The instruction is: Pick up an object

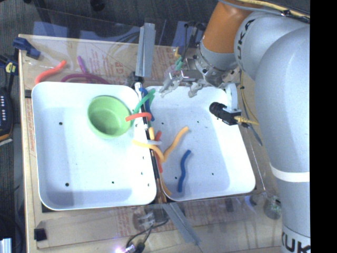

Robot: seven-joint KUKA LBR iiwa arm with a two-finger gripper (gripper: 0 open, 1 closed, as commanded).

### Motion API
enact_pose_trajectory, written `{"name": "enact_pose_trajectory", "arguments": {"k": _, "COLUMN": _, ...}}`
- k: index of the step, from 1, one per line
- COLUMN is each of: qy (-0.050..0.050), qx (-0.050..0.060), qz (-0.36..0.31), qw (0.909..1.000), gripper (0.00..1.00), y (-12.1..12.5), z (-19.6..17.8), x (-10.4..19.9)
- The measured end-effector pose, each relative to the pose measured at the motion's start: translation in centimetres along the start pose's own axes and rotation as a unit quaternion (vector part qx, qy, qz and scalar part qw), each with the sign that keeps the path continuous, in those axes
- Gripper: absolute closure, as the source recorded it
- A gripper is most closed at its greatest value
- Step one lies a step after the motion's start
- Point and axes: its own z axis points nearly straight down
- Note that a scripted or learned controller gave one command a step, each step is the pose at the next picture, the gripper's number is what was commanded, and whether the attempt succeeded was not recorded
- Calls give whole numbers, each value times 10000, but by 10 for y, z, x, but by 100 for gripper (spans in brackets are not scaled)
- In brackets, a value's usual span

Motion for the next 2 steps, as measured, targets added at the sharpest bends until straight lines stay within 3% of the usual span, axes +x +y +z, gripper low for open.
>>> {"name": "enact_pose_trajectory", "arguments": {"k": 1, "qy": -14, "qx": -55, "qz": -446, "qw": 9990, "gripper": 0, "y": -56, "z": 134, "x": -34}}
{"name": "enact_pose_trajectory", "arguments": {"k": 2, "qy": -27, "qx": -54, "qz": -479, "qw": 9988, "gripper": 100, "y": -56, "z": 123, "x": -34}}
